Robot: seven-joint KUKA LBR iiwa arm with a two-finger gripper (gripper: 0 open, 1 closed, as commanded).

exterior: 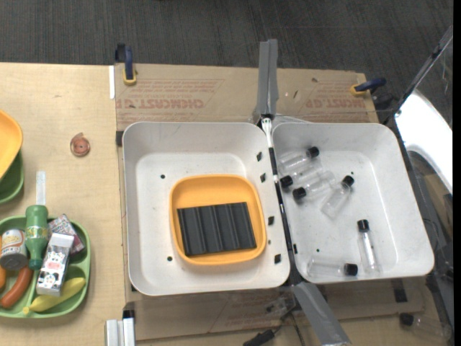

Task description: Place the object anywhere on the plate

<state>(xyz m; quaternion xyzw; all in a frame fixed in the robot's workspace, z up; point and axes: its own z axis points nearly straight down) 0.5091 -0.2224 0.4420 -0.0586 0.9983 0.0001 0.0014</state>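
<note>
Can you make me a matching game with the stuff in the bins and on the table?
Things:
1. orange plate
2. clear vials
3. green bottle
4. ridged black block

Places:
A. standing on the green tray at the left
B. in the right bin
C. in the left bin
D. lying on the orange plate

Pairs: 1-C, 2-B, 3-A, 4-D

vials [317,186] crowd right bin [403,193], plate [216,186] unobstructed
</note>
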